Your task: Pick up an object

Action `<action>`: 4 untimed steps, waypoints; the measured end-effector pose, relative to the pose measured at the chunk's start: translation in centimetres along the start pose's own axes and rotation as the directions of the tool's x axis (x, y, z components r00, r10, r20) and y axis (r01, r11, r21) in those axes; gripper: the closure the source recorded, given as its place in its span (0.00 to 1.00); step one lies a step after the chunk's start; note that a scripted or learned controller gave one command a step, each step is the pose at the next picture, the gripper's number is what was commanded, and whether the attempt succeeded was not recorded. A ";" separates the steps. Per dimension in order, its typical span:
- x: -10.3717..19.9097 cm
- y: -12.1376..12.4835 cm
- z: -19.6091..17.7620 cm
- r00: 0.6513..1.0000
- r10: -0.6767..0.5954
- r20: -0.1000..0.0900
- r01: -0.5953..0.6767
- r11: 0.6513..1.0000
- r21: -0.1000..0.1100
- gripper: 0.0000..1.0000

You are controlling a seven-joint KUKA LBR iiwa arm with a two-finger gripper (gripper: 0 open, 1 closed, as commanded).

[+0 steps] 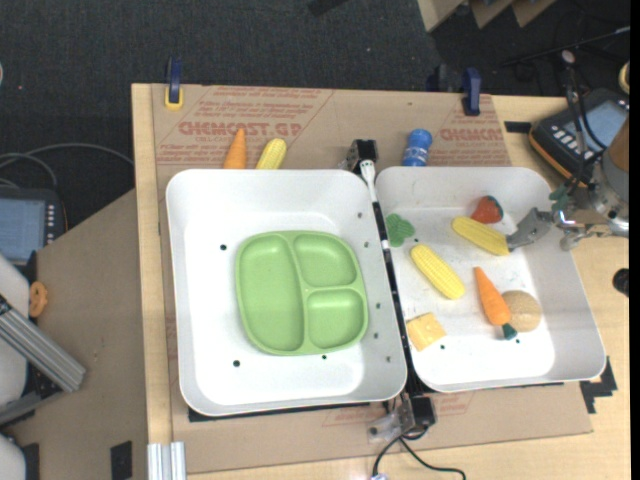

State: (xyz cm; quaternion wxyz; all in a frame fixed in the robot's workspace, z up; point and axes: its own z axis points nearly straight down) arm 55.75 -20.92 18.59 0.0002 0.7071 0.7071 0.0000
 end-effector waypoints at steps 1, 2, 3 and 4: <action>1.6 -0.5 10.7 1.000 -0.001 -0.003 0.001 1.000 0.006 0.00; 1.4 -0.3 9.1 1.000 0.001 0.002 -0.001 1.000 -0.003 1.00; 9.4 4.3 10.1 1.000 -0.008 0.000 0.008 1.000 -0.004 1.00; 8.9 4.0 10.1 1.000 -0.001 0.000 0.001 1.000 -0.001 0.00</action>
